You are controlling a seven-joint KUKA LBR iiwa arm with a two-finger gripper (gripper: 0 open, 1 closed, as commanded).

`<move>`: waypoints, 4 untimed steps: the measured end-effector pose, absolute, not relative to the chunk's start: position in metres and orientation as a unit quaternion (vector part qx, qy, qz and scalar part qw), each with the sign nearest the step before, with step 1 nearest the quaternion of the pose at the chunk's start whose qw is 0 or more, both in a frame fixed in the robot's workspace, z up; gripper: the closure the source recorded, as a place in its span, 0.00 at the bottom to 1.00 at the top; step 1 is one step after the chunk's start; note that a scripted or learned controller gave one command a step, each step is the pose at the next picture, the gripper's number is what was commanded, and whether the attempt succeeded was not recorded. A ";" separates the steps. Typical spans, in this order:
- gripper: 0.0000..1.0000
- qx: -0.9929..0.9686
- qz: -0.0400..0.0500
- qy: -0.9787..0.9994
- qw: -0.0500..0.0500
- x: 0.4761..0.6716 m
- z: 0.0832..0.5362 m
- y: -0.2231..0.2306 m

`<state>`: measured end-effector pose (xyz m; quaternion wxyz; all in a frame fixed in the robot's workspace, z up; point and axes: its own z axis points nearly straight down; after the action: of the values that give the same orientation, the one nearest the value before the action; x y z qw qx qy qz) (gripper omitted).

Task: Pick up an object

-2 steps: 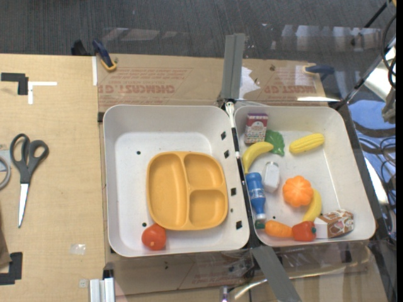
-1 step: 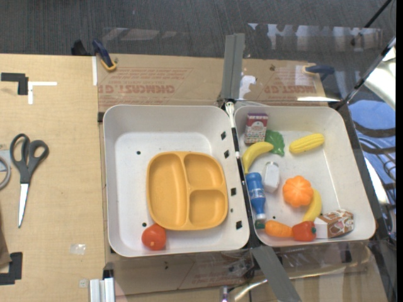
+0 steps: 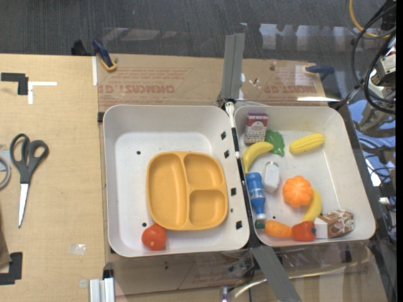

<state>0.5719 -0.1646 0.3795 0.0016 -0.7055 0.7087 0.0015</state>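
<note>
Here, right bin (image 3: pixel 350 145): toy foods lie loose — corn cob (image 3: pixel 306 143), banana (image 3: pixel 255 153), orange pumpkin (image 3: pixel 298 190), blue bottle (image 3: pixel 255 197), carrot (image 3: pixel 278 229), small red carton (image 3: pixel 255 128) at the far wall.
Left bin (image 3: pixel 119 168): yellow divided tray (image 3: pixel 187 190) in the middle; red tomato (image 3: pixel 154 237) just off its near-left corner.
Bench: scissors (image 3: pixel 26 168) well to the left.
Gripper: state cannot be told.

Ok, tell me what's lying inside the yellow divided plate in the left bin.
The yellow divided plate holds nothing; all three compartments are bare. A red tomato sits outside it, at its near-left corner. What lies under the plate is hidden.
</note>
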 end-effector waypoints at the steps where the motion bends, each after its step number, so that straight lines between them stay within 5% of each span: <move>1: 1.00 -0.799 0.000 0.601 0.003 0.644 0.398 -0.174; 2: 1.00 -0.923 0.000 0.384 0.002 0.618 0.426 -0.181; 3: 1.00 -0.981 0.000 0.193 0.002 0.547 0.411 -0.204; 4: 1.00 -0.995 -0.002 0.099 0.002 0.594 0.418 -0.220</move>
<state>0.5943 -0.2196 0.4178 0.0023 -0.9951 0.0988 -0.0018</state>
